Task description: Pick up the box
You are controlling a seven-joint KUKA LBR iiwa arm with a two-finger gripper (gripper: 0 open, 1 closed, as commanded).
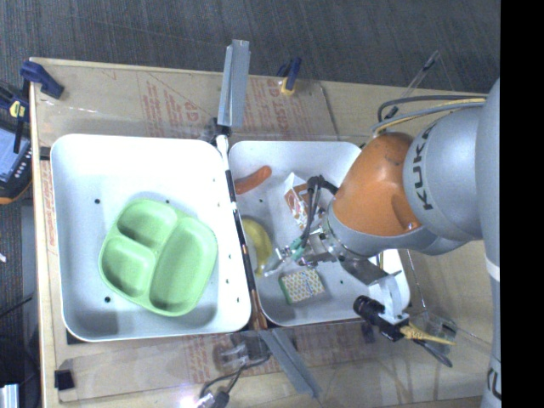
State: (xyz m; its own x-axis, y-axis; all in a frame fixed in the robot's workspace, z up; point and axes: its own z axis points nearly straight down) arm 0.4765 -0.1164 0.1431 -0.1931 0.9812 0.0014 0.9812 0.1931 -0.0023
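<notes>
Box (299,202) in right bin (340,153), far-centre, partly under arm (442,185). Claw (297,253) hangs just near of box, above patterned pad (302,285). Claw spread: cannot tell. Box lies far-side of claw, long axis roughly near-far.

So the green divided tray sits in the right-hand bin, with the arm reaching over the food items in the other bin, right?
Not quite. The camera view shows the green divided tray in the left bin. The arm does reach over the right bin, where the hot dog and other items lie.
</notes>
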